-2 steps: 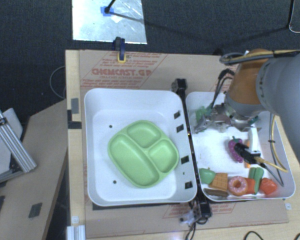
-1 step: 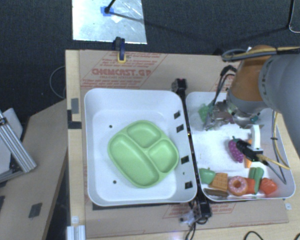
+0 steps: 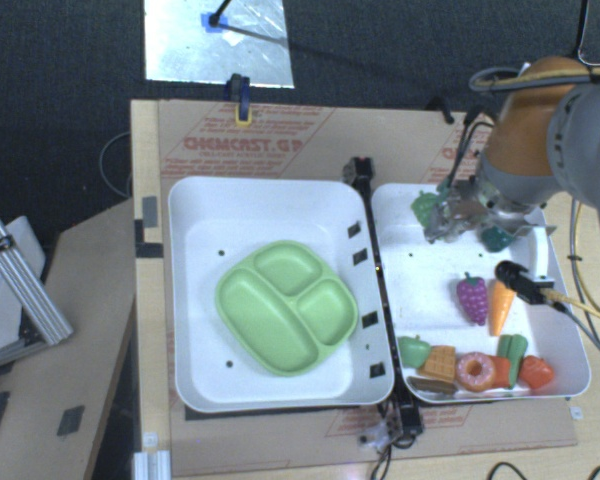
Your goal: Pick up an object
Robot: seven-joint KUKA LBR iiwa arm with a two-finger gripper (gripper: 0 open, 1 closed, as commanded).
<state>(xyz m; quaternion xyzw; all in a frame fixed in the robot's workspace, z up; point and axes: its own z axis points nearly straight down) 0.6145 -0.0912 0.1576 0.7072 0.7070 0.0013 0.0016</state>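
tool (image 3: 442,230) over right bin (image 3: 416,298), grip state hard to tell | bumpy purple grapes (image 3: 471,299) | glossy green divided plate (image 3: 285,306) sat in left bin (image 3: 195,268)

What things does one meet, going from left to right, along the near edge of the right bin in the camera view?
Green toy → waffle piece → pink donut → red-orange toy.
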